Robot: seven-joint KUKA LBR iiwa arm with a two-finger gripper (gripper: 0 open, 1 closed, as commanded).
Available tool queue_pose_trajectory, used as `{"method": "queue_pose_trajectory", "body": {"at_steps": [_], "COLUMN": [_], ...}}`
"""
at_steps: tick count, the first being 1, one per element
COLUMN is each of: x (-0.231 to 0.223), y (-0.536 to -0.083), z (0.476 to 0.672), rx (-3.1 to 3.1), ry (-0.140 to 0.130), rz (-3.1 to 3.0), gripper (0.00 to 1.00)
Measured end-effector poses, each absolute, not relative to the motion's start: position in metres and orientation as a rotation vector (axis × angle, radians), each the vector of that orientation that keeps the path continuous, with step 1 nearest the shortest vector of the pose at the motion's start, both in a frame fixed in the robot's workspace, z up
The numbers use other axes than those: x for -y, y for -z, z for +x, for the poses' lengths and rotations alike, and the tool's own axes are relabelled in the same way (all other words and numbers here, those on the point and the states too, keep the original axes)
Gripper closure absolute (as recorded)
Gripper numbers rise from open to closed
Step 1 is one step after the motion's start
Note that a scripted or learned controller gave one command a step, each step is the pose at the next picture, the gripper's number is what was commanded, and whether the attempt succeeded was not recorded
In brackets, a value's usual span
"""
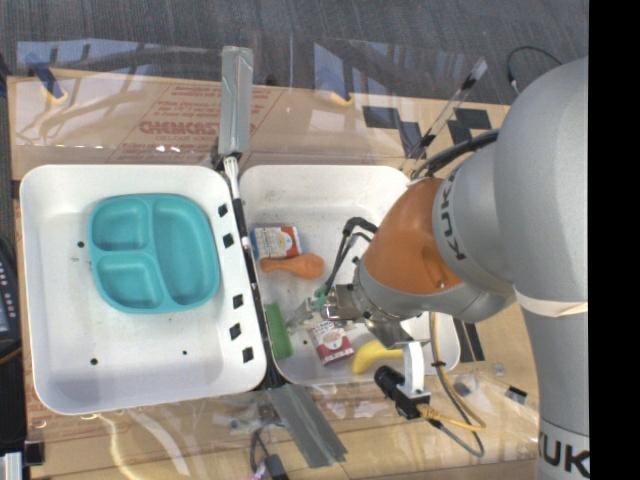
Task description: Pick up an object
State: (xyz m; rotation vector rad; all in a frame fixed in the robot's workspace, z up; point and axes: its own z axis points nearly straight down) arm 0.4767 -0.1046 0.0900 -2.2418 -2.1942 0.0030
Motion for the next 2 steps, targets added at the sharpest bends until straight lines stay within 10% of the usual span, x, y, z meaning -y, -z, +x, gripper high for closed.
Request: {"method": "queue_pose_trajectory", "body": {"at_steps": [1, 2], "x": [0.105, 0.064], "y": [-0.097, -0.21], "z": [0.477, 0.536], "rx": [2.196, 2.188], "ry": [-0.008, -0.006], "rz": [-2.235, -2.249], "gripper": [1.0, 1.0]}}
